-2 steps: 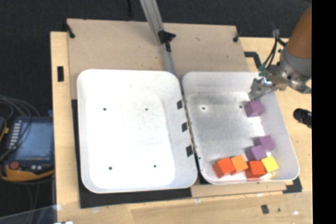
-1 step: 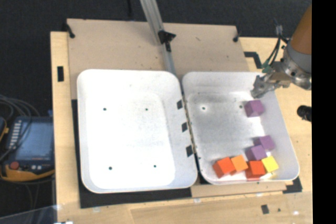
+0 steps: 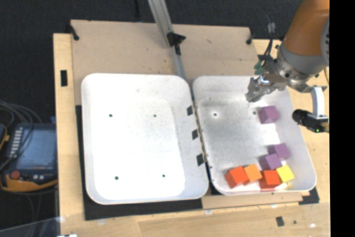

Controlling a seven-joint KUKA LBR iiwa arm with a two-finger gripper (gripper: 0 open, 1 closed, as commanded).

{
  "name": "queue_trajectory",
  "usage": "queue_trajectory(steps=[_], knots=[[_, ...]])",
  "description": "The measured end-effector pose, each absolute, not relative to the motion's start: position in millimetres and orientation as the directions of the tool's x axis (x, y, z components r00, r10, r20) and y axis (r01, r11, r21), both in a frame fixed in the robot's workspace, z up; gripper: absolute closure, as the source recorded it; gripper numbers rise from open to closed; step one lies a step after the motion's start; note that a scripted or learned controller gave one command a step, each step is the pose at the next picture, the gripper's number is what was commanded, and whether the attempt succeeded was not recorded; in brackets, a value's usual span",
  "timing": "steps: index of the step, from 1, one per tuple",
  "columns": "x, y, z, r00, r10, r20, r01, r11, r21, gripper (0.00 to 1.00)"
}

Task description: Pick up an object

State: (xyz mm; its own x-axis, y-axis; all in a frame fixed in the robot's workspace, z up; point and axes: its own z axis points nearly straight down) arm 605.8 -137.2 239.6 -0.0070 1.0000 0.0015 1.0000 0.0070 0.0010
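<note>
While I hang over the bench [image 3: 150, 47], I see two white bins side by side. One bin [image 3: 136, 136] sits on the picture's left side, with lots of open room and a raised rim all around. Its twin [image 3: 233, 136] sits on the picture's right side, and the two rims almost touch in the middle. My arm [image 3: 308, 30] comes in from the picture's right. My pincer [image 3: 256, 90] hangs over the far part of that right-side bin, near its far rim. I cannot tell if it is open or closed, and I see nothing held in it.

I count seven blocks. One purple block [image 3: 268, 114] lies alone just beside my pincer, with bare white floor around it. Two more purple blocks [image 3: 275, 156] sit near the bin's near corner. Three orange blocks [image 3: 244, 175] and one yellow block [image 3: 285, 174] crowd along the near rim.
</note>
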Motion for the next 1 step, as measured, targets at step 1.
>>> queue_trajectory(steps=[1], knots=[[610.4,-83.2,242.8,-0.007,1.0,0.001,1.0,0.007,-0.001,1.0]])
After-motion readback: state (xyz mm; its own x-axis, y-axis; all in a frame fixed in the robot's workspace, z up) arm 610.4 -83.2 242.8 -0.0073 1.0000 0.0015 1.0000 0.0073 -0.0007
